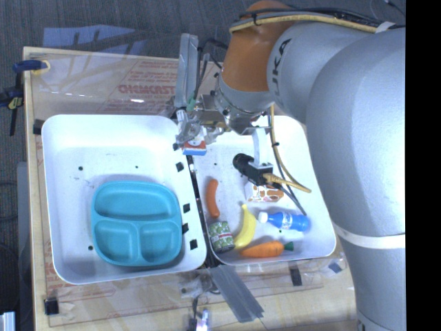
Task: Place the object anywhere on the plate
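My claw hung mid-frame over the wall between the bins, clenched on a small red, white and blue object, blue divided plate lower left, hot dog, banana, carrot lower right.

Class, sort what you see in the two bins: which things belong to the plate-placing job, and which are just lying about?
Job: blue plate, gripper, small red-and-blue object beneath it.
Lying about: sausage, banana, carrot, bottle, can.
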